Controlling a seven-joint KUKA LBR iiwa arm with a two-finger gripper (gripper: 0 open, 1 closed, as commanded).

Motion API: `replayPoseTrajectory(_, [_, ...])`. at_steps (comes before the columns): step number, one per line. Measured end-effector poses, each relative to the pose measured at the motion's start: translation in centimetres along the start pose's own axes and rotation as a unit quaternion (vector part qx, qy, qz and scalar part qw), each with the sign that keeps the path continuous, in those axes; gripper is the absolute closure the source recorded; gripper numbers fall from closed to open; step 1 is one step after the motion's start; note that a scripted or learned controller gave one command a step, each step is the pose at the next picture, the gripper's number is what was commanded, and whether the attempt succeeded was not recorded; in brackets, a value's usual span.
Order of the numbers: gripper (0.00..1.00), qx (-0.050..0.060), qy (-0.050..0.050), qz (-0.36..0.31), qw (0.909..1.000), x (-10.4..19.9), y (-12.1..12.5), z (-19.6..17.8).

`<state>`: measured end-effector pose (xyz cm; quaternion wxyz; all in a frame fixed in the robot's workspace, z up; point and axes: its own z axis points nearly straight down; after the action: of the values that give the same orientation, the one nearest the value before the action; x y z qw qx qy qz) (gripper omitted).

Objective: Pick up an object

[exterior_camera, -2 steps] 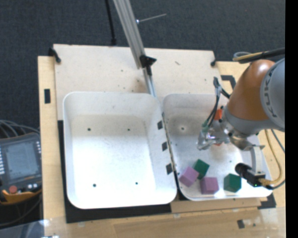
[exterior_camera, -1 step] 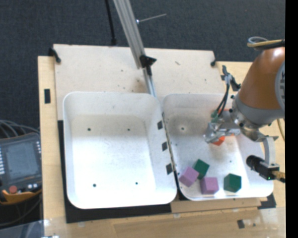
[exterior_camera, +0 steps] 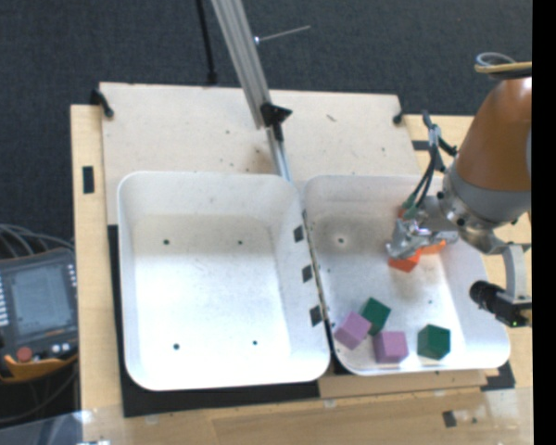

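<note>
Gripper (exterior_camera: 406,246) low over right bin (exterior_camera: 463,350), near its upper middle, right at orange block (exterior_camera: 404,261); whether fingers grasp block or stand released, cannot tell. Orange block sits just under gripper tip, on or close above bin floor. Near bin's front wall: two purple cubes (exterior_camera: 353,329) (exterior_camera: 390,346), two green cubes (exterior_camera: 376,313) (exterior_camera: 434,341), clustered. Left bin (exterior_camera: 134,248) beside it. Teach pendant (exterior_camera: 32,309) at far left, off bench.

Grey teach pendant (exterior_camera: 32,309) with coiled cables lying on dark carpet (exterior_camera: 93,26) left of wooden worktop (exterior_camera: 213,123); slanted aluminium rail (exterior_camera: 241,49) rising behind.
</note>
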<state>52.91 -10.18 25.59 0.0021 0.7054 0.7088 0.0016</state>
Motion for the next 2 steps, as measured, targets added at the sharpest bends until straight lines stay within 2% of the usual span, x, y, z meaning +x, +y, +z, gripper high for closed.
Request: replayPoseTrajectory(2, [1.00, 0.003, 0.001, -0.001, 1.0000, 9.7, 2.6, 2.5])
